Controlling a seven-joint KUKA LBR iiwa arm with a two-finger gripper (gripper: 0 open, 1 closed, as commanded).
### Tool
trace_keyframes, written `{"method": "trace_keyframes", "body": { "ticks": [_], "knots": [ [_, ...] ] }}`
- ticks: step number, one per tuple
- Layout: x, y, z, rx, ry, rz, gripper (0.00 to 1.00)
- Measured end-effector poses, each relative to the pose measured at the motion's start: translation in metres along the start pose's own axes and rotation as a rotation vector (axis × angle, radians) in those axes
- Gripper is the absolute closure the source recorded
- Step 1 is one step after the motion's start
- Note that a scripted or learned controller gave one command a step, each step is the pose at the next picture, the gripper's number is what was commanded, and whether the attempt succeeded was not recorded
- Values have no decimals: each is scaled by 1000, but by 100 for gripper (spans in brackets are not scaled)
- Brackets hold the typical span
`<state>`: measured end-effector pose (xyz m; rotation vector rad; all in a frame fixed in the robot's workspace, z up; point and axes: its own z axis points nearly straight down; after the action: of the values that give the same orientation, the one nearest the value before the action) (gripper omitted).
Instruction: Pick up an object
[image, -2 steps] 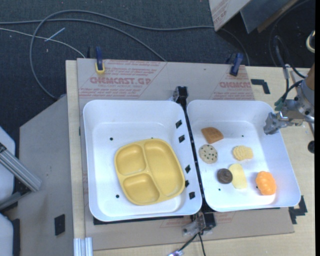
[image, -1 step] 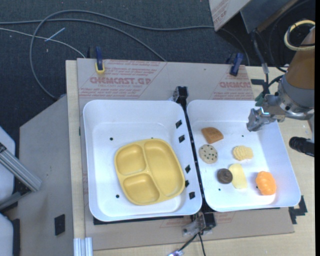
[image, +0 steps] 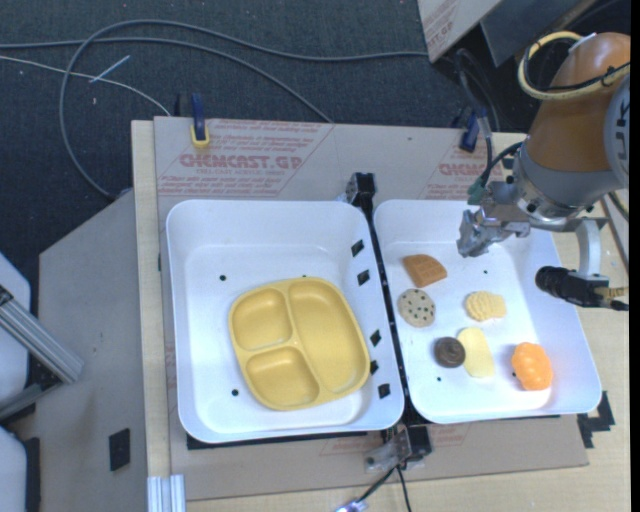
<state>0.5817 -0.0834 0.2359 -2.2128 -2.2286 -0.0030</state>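
While the gripper (image: 480, 238) hangs over the upper part of the right bin (image: 575, 400), nothing sits between its parts, and whether it is open or closed I cannot tell at this angle. Arm (image: 575, 110) enters from the right, wrist tilted down toward the bin floor.

Right bin holds the candidates, loosely clustered in its middle and lower half: a tan toast-like wedge (image: 425, 269) just below and left of the gripper; a speckled round cookie (image: 416, 307) beneath that; a pale ridged piece (image: 485, 305) to its right; a dark round disc (image: 449, 351) touching a pale yellow block (image: 477, 352); an orange lump (image: 531, 365) near the lower right wall.

Left bin (image: 190, 300) carries a yellow three-compartment tray (image: 297, 342), likely kept apart as a drop target. Both bins rest on a counter (image: 250, 150).

Judgement: approach stage, no grasp yet. The wedge is nearest and stands alone, so it looks the easiest pick; the disc and block, pressed together, risk a double contact.
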Motion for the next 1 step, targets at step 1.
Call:
{"method": "trace_keyframes", "body": {
  "ticks": [1],
  "knots": [
    [44,-7,8,6,1,2,100]
  ]
}}
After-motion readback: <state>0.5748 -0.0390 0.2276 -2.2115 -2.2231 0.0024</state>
